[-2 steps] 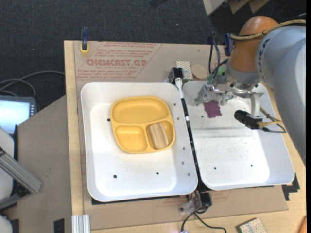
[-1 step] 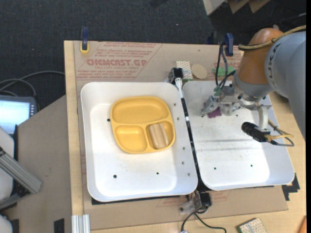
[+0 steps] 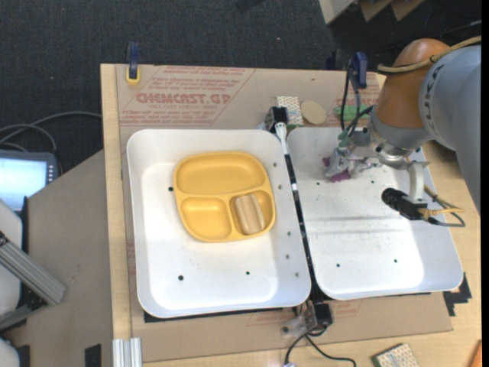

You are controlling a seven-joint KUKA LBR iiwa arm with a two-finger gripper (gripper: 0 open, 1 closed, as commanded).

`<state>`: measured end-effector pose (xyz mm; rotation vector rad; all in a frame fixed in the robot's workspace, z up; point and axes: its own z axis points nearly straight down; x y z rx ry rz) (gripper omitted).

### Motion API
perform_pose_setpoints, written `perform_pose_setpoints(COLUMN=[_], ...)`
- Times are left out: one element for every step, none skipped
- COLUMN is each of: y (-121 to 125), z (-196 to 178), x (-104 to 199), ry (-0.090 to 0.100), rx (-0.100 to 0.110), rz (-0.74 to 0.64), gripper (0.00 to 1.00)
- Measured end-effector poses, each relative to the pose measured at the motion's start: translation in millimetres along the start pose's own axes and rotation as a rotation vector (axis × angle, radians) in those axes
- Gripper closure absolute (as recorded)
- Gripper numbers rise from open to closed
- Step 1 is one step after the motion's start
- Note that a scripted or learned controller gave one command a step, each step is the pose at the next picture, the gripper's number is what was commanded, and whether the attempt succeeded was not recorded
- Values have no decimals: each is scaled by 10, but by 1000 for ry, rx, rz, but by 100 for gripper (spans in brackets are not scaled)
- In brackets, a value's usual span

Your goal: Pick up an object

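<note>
At roughly two o'clock in the camera view, the claw (image 3: pixel 345 161) hangs low over the far-left corner of the right bin (image 3: pixel 382 270), directly above a small purple object (image 3: pixel 336 167) lying on the bin floor. Whether the claw is apart, together or clamped on anything cannot be told; the wrist hardware masks it. The purple object appears light and small, possibly soft; judged so, a grip across its narrow middle would suit it, though it may slide on the smooth white floor. Its far side is covered by the claw, so its full shape is unclear. At nine o'clock, the left bin (image 3: pixel 153 266) carries a yellow divided plate (image 3: pixel 221 176) with a tan item (image 3: pixel 247 212) in one compartment.
</note>
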<state>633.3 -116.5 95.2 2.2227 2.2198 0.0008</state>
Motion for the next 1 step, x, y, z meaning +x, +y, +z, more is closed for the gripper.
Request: perform_pose_setpoints(y=[-481], z=[-956], x=[491], ry=[2], rx=[-4], rz=[-6], gripper=[100])
